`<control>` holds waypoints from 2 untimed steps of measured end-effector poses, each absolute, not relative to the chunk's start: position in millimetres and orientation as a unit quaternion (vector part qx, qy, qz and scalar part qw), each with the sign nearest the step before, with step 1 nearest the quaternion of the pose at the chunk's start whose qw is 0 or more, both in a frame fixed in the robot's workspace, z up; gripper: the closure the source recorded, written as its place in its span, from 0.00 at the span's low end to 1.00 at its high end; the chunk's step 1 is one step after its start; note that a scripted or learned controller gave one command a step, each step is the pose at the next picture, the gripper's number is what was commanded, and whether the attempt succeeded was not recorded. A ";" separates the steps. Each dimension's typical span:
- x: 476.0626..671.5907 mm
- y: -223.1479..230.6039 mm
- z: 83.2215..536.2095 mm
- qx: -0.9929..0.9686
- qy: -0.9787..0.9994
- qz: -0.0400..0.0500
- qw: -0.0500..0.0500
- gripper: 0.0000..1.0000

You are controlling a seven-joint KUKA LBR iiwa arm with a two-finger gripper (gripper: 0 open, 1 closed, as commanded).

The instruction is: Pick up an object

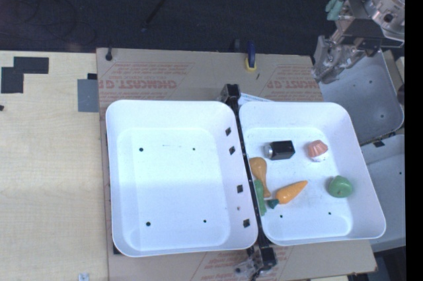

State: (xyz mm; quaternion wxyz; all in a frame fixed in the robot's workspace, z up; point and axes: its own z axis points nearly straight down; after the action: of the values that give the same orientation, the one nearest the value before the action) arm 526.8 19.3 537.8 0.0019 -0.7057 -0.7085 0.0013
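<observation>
The right bin [344, 116] holds a small black block [281, 150], a pink and white cupcake-like toy [318, 150], a green round toy [340, 187], an orange carrot toy [291, 192] and a yellow-orange pear-shaped toy [258, 169] with a green piece [262, 199] beside the divider. My gripper [325, 68] hangs high above the bench, beyond the far right corner of the right bin, well apart from every object. Nothing shows between its fingers.
The left bin [132, 116] lies beside the right one, joined by black clips [232, 150] along the middle. Cardboard [165, 78] lies under both bins. A grey metal plate [377, 98] sits at the right, behind the gripper.
</observation>
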 end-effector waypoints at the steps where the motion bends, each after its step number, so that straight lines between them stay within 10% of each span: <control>1: 510.9 49.5 537.5 -0.706 -0.708 0.002 0.002 1.00; 2: 493.9 91.4 537.4 -0.705 -0.709 0.002 0.002 1.00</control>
State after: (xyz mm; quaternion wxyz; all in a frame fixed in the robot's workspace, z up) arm 493.9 91.4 537.4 0.0017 -0.7052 -0.7090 0.0018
